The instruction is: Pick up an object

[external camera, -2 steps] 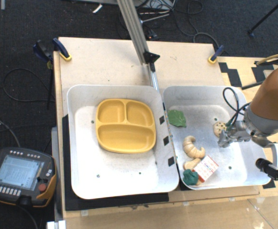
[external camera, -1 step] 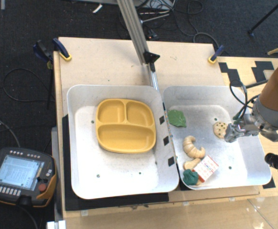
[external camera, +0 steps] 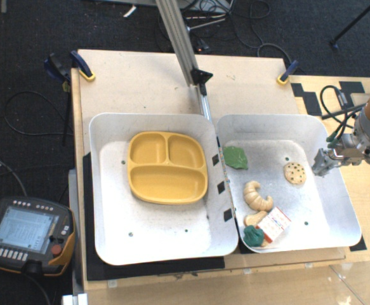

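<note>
Hovering at right bin (external camera: 337, 196) rim: end effector (external camera: 322, 164), grip state indiscernible, nothing visibly held. Nearest candidate: cookie (external camera: 294, 173), just beside, on bin floor. Judged light, rigid, brittle; pinch across edges, gently.

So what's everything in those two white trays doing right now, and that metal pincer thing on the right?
yellow divided plate: flat in left bin, nothing on it
green piece: loose in right bin
cookie: lying flat, untouched
croissant: lying loose
red-and-white box: tilted, against croissant
teal lump: by bin's rim
pincer: over right bin's edge, holding nothing
</note>
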Available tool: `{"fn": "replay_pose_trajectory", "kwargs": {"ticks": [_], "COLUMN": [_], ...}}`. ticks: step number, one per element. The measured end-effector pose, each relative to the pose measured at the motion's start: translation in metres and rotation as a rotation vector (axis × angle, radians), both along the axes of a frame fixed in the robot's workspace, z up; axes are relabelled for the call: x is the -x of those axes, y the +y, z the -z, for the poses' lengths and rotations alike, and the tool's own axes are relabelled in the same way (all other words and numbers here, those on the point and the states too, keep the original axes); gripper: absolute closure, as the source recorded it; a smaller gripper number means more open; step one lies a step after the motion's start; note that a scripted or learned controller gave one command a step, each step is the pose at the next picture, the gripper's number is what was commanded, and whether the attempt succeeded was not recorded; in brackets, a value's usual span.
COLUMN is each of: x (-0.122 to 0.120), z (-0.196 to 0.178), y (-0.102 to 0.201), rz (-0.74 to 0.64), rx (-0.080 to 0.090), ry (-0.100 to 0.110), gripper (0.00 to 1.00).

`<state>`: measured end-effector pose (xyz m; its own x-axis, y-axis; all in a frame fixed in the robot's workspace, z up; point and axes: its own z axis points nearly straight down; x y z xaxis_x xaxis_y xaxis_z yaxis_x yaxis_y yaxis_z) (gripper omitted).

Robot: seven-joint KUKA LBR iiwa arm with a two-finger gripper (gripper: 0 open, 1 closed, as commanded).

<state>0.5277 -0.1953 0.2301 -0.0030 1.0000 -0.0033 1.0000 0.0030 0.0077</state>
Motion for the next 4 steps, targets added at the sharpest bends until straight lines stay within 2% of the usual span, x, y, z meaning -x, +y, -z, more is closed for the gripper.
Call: {"fn": "replay_pose_trajectory", "kwargs": {"ticks": [1,3,4], "x": [-0.001,-0.014,-0.017], "z": [-0.027,-0.038,-0.021], "y": [0.000,0.105,0.160], "rz": [0.000,-0.005,-0.006], "rx": [-0.001,-0.005,-0.005], "ry": [0.003,0.006,0.009], "gripper": [1.00,1.00,1.00]}}
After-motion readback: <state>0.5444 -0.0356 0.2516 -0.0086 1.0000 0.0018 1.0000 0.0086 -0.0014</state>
